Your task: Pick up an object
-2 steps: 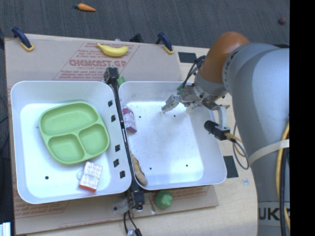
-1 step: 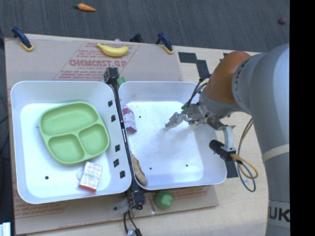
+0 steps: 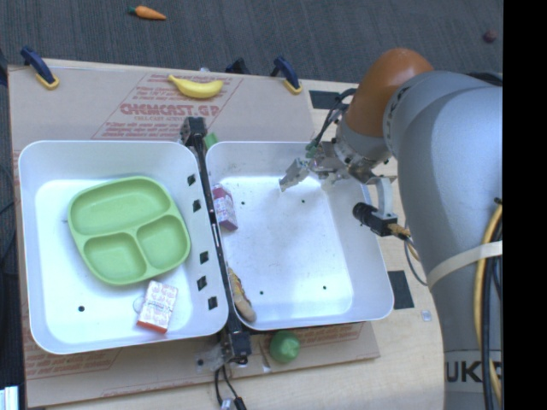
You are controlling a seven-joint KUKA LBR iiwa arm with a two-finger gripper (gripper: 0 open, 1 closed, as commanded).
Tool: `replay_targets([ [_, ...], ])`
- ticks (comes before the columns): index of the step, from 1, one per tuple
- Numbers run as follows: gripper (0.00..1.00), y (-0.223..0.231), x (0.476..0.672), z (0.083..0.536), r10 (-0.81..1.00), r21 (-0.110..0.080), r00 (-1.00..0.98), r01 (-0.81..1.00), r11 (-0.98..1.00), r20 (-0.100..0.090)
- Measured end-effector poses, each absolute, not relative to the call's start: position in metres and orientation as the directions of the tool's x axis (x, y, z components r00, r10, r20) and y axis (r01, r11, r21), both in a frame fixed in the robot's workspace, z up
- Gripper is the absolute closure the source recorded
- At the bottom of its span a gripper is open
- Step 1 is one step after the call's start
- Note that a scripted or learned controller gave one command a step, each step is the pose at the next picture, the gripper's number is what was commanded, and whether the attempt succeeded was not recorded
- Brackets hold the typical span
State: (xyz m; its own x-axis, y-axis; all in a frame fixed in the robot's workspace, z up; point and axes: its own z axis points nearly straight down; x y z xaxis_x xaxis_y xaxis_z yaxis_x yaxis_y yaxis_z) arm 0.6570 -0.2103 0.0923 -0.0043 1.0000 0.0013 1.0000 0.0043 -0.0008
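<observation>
Grey arm is crowding the right side, hiding the right bin's edge, gripper hovering over it apparently holding nothing, grip state unclear; small red packet lying by the divider.

Arm: thick, rounded links in matte light grey, smooth casing, no visible seams on the big section. Orange band above the wrist, domed, glossy. Below it a darker grey wrist flange. Black cables loop along the wrist; a black connector block with a short lead sticks out on the lower side. Yellow cable runs down the lower link, crossed by a pale strap. White lettering "UK" on the base section, cut by the frame edge. Gripper: small, metallic grey, thin angular parts; detail too fine to resolve.
</observation>
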Motion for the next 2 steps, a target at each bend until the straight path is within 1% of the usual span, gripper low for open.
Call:
replay_targets([
  [1, 0.00, -0.198, 0.656, 0.092, 1.000, -0.003, -0.005, 1.000, 0.005, 0.002],
  [2, 1.00, -0.198, 0.657, 0.103, 1.000, -0.004, -0.008, 1.000, 0.008, 0.003],
])
